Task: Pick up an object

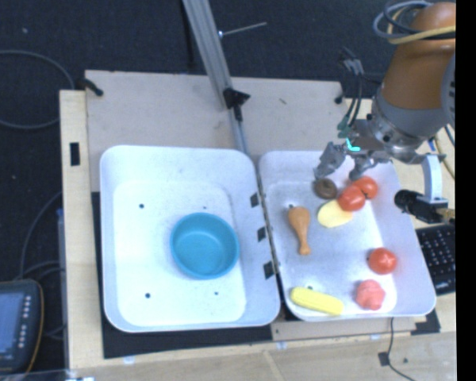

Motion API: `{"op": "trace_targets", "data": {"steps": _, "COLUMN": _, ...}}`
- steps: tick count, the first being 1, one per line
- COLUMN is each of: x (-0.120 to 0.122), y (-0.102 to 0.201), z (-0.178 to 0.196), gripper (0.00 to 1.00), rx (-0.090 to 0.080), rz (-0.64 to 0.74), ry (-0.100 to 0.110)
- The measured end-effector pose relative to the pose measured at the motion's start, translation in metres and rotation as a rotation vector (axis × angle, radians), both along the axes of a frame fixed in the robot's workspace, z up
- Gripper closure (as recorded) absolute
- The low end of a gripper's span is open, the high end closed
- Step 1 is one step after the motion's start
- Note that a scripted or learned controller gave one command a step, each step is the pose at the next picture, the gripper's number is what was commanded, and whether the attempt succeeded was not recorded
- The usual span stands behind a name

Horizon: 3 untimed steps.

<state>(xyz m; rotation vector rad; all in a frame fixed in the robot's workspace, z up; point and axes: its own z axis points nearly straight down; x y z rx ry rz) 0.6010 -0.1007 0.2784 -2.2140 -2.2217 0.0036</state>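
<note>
The tool (343, 159) is seen hung over the back edge of the right bin (404, 292), fingers (330, 162) spread and pointing down, nothing between them, so it is released. It is sat just above a tight cluster: small brown object (326, 187), two red tomatoes (357, 194) touching each other, and a yellow lemon-like piece (333, 214) just below them. The brown object is judged the likeliest target, being nearest the fingertips. Crowding there could get a neighbour nudged or pinched along. Easier picks lie well apart: drumstick (300, 227) at bin centre, yellow corn-like piece (317, 301) by the front wall, a red tomato (381, 259) and pink lump (370, 294) at the front right. The left bin (127, 236) carries a blue bowl (205, 245). Tool height above the bin floor cannot be judged from this slant; the far fingertip is blurred against the wrist.
</note>
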Motion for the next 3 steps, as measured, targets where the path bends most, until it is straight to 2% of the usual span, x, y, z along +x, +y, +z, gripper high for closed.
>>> {"op": "trace_targets", "data": {"steps": 1, "x": 0.001, "y": 0.0, "z": 0.003, "gripper": 0.0, "rx": 0.0, "rz": 0.0, "ry": -0.006}}
{"op": "trace_targets", "data": {"steps": 2, "x": 0.004, "y": 0.005, "z": -0.059, "gripper": 0.0, "rx": -0.004, "rz": -0.002, "ry": 0.001}}
{"op": "trace_targets", "data": {"steps": 3, "x": -0.001, "y": -0.003, "z": -0.105, "gripper": 0.0, "rx": -0.005, "rz": -0.005, "ry": 0.0}}
